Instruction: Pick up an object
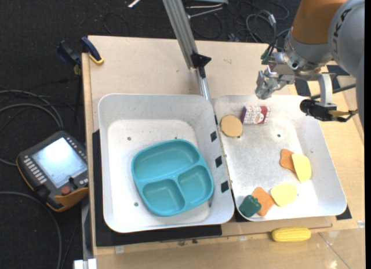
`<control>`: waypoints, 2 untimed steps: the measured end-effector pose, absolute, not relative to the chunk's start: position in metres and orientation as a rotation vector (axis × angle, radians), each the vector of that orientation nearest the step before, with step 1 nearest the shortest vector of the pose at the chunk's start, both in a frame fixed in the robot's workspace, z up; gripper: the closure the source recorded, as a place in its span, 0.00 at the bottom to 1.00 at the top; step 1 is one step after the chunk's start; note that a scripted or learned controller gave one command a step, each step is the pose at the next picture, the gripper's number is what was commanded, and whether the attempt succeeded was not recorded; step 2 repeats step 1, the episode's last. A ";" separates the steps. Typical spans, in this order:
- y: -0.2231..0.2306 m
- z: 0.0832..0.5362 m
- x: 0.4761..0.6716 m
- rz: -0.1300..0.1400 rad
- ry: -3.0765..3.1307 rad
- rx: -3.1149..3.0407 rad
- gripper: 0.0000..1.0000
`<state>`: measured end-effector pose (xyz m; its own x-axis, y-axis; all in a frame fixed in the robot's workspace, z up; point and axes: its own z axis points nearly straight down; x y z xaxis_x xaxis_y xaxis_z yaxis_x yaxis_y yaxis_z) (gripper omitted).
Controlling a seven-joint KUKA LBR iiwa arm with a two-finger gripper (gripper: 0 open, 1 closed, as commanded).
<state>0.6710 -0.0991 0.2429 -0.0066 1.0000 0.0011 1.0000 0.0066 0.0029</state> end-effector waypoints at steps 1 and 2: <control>-0.039 0.233 0.670 0.001 2.232 2.214 1.00; -0.039 0.233 0.670 0.001 2.232 2.214 1.00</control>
